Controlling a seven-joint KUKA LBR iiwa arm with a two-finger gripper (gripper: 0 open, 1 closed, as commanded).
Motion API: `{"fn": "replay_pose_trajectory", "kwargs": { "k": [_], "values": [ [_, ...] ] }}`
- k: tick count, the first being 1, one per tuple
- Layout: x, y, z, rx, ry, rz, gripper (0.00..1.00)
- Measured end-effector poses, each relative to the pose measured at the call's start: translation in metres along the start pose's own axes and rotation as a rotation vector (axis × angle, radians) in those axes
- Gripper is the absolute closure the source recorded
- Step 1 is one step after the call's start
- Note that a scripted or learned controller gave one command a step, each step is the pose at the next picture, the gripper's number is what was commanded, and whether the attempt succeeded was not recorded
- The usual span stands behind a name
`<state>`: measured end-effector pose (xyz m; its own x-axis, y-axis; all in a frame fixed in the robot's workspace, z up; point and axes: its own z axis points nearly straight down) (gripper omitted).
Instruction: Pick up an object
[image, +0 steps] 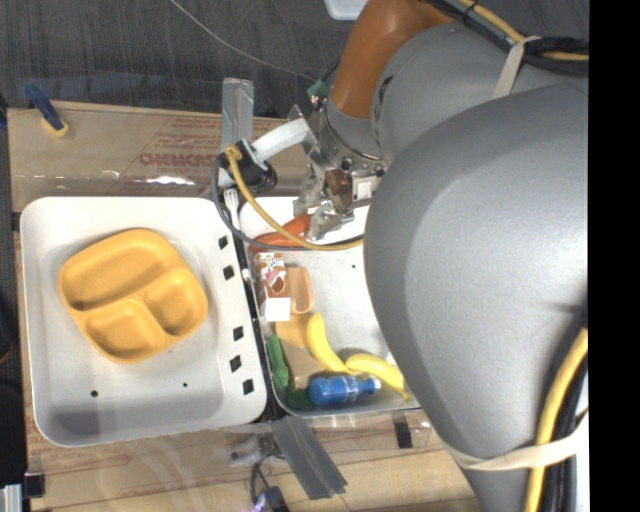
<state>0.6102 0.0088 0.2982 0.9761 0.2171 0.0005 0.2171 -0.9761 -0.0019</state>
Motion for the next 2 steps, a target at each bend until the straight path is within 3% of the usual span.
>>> {"fn": "replay_pose_trajectory", "kwargs": {
  "k": [1,2],
  "values": [
    [-0.025,0.065,-0.050,-0.001,-0.002,-0.112,1.00],
    [-0.088,0.057,0.001,0.002,-0.009,-0.143,1.00]
  ]
}}
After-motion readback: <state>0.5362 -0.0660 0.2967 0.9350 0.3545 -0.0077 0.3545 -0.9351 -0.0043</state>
